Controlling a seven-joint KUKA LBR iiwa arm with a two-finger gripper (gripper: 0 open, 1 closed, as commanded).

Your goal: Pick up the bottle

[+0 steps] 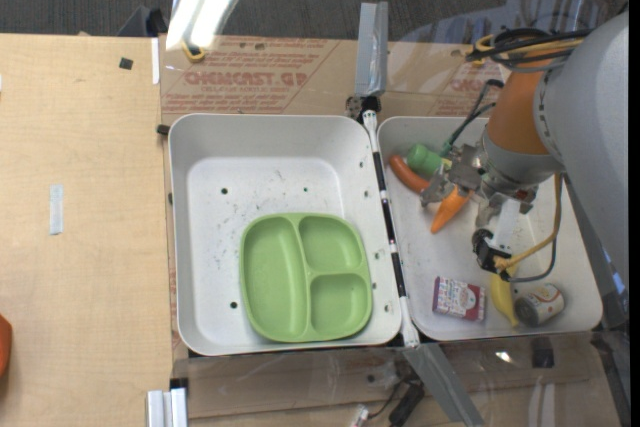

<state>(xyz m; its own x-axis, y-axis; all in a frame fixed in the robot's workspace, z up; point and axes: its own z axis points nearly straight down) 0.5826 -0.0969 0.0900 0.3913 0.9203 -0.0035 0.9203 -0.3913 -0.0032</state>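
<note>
Right of frame, the white bin (pixel 575 310) holds the orange bottle (pixel 405 172); centre your gripper (pixel 452 183), finger state indiscernible, over its body before closing.

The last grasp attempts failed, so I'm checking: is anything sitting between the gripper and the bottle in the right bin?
Nothing visible does. The gripper is right beside the orange bottle with the green cap. An orange carrot-shaped piece lies just below the gripper, off to the side of that path.

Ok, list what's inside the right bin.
The right bin holds an orange bottle with a green cap, a carrot, a small pink box, a banana and a can. The arm covers part of the floor.
</note>
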